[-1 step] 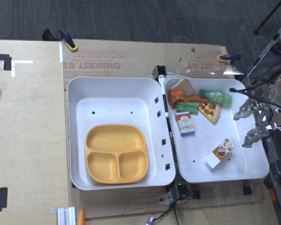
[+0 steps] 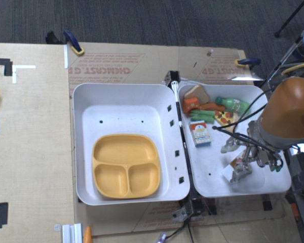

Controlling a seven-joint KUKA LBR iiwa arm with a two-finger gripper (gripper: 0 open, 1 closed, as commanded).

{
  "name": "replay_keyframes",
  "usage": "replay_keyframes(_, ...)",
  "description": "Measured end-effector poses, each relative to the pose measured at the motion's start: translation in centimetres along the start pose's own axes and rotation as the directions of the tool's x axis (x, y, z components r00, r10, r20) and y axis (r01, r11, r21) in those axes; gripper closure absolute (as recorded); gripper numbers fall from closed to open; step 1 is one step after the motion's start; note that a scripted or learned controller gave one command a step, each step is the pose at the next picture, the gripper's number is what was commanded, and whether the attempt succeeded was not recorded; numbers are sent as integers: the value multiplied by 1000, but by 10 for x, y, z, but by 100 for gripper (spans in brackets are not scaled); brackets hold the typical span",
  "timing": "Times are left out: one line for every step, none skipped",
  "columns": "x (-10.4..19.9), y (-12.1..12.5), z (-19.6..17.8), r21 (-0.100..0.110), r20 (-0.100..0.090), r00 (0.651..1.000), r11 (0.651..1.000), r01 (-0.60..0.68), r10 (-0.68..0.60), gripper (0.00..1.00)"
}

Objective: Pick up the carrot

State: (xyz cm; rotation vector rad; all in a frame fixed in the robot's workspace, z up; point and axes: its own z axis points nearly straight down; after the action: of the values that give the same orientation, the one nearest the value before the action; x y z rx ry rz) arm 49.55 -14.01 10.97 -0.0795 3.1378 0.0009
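carrot [image 2: 200, 106] at right bin [image 2: 207, 184] far-left corner, wedged among toy food | gripper [image 2: 239, 167] near front edge, finger state unreadable | approach: descend centred along carrot, clear of neighbours

We look down on a pale wooden bench [image 2: 30, 151] overlaid with a brown cardboard sheet [image 2: 121, 67], held by blue clamps at eleven o'clock [image 2: 73, 42] and one o'clock [image 2: 247, 62]. Dark grey carpet [image 2: 152, 11] fills the floor toward twelve o'clock, evenly lit.
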Motion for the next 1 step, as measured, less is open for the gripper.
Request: replay_keyframes(-20,99,-83,0,4,1000,1000,-5,5,0)
